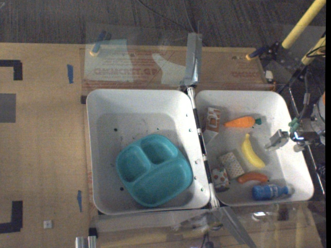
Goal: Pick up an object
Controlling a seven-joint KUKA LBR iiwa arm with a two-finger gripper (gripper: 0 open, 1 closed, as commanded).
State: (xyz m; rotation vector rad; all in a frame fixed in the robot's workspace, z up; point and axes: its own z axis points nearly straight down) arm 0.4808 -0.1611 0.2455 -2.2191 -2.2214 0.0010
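Two shallow white plastic bins are seen from above, side by side on a brown bench. The left bin (103,112) holds a teal plastic divided plate (154,169), lying toward six o'clock of its floor.

The right bin (279,103) holds the small items that may be picked. An orange toy carrot with a green tip (240,122) lies near twelve o'clock, with a small printed carton (212,120) at about eleven o'clock against the inner wall. A yellow toy banana (252,152) lies near the centre. A patterned beige block (232,165) and a small red-and-white spotted packet (220,177) sit at about seven to eight o'clock. A red-orange toy sausage (253,177) lies at six o'clock, and a blue plastic bottle (270,191) lies on its side at about five o'clock.

The two-finger gripper (277,140) is seen at three o'clock of the right bin, over its inner edge, just beside the banana but apart from it. Nothing is seen between its fingers; whether they are spread or closed cannot be told.

The task is judged barely begun: no object has been lifted, and approach, grasp and lift are all left.
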